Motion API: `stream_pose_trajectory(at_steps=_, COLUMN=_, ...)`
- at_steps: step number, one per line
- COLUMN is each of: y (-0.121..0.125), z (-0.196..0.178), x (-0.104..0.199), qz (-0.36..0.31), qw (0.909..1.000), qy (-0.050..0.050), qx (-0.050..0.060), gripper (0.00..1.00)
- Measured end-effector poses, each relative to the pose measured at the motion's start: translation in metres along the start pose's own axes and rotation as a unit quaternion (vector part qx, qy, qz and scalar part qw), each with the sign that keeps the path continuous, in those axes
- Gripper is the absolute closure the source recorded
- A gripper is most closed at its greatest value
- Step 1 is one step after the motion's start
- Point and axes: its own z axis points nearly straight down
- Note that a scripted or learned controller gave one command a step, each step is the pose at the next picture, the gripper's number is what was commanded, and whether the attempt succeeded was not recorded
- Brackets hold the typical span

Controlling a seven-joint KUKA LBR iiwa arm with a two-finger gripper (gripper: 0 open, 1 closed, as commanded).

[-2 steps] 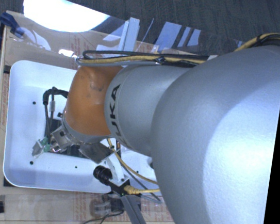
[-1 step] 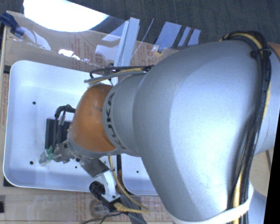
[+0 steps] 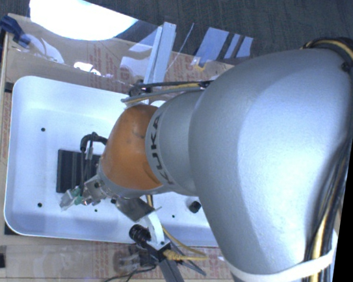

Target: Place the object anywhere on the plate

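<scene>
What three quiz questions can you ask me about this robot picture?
1. True or false: the band above the wrist of the arm is orange.
2. Where does the black ribbed object lie? A) in the white bin B) on the floor C) on top of the arm
3. Fill in: the arm reaches in from the picture's ____ side.
Key: 1 true; 2 A; 3 right.

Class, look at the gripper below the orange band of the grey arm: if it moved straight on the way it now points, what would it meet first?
The gripper points down into the shallow white bin, beside the black ribbed rectangular object. Straight on, it would probably meet the bin's white floor first, perhaps clipping that object's edge; depth is hard to judge from above.
</scene>
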Motion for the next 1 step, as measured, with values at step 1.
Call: stream_pose_trajectory(at_steps=1, y=0.0001, z=-0.0087, x=0.0004, qz=0.364, qw=0.9315, qy=0.0, qx=0.0, gripper=1.0)
